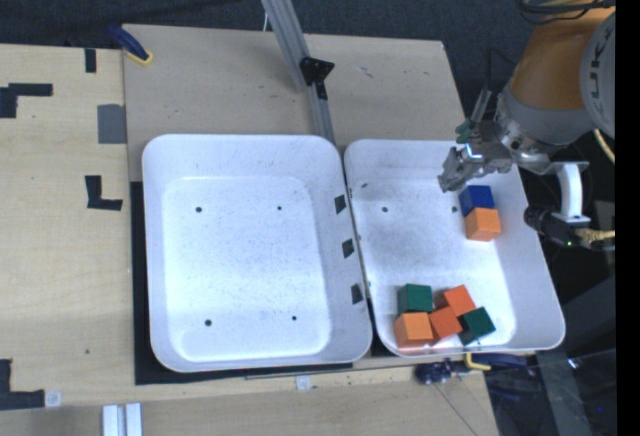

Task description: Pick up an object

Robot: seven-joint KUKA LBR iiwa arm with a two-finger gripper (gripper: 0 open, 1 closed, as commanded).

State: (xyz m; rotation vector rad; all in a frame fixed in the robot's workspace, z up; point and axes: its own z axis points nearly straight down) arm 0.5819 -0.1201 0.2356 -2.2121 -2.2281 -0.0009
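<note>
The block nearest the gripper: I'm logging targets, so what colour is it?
Blue, seen in the camera view, with an orange block touching it, just below the gripper.

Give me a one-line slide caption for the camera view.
Gripper hovers over the right bin beside a blue block and orange block; more blocks cluster at its near edge.

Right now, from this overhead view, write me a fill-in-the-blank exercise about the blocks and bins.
1. All the small blocks lie in the ____ shallow white bin.
2. The blue cube touches an ____ cube just below it in the view.
3. The robot's hand is above the bin, closest to the ____ cube.
4. The cluster at the bin's near edge has orange and ____ blocks.

Missing words: right; orange; blue; green
</note>
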